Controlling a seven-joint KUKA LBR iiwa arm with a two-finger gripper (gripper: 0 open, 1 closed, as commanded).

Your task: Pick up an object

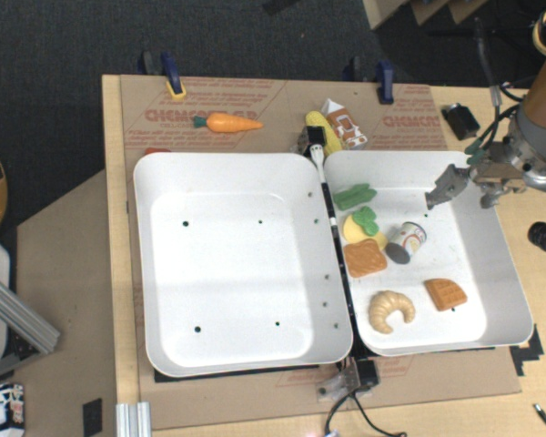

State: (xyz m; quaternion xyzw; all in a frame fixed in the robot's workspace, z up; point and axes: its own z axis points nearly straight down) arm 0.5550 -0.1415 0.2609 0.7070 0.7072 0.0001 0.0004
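- Red lettering is printed on the cardboard sheet (282, 107) that covers the table, along its far edge; it is too faint and partly covered to read.
- The small packet (347, 127) by the far edge carries a white and brown printed label, but the words are too small to make out.
- The right bin (500, 271) holds the pickable things: a green pod (354, 196) near its far left corner, a yellow and green piece (358, 224) just below it, a brown waffle-like square (366, 258), a small tin can (406, 240) lying tilted, a croissant (391, 309) and a slice of toast (446, 293) towards the near edge.
- A carrot (229, 123) and a banana (320, 127) lie outside the bins on the cardboard, near the far edge.
- The left bin (155, 244) sits beside the right one.
- The end effector (446, 189) hangs over the far part of the right bin, with nothing between its fingers; whether they are apart or together cannot be told.
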